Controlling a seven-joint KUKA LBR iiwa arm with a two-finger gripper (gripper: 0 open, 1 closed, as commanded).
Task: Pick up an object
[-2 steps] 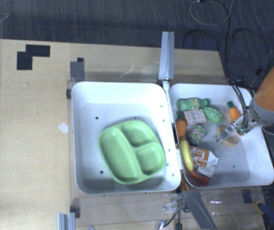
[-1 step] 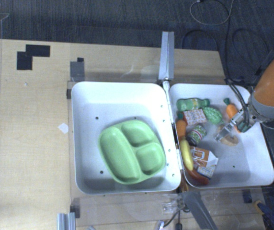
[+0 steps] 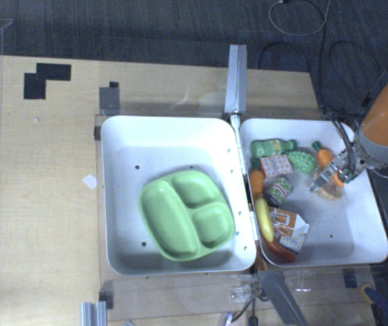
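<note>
Two white bins [image 3: 112, 182] sit on a pale wood bench [image 3: 38, 182]. Left of their divider lies a light green plate [image 3: 187, 214]. Right of it: a yellow banana [image 3: 264, 219], green bottle [image 3: 273, 147], orange carrot [image 3: 324, 157], orange-and-white carton [image 3: 289, 228].

The grey arm [image 3: 387, 131] reaches in from the right, its pincer [image 3: 331, 178] angled down-left, low.

The pale wooden tabletop [image 3: 38, 202] carries two shallow white bins side by side. The left bin [image 3: 123, 182] sits near the middle; the right bin [image 3: 363, 236] lies toward the right edge, touching it along a metal divider [image 3: 235, 80]. Black patches [image 3: 45, 77] mark the far left corner.
</note>
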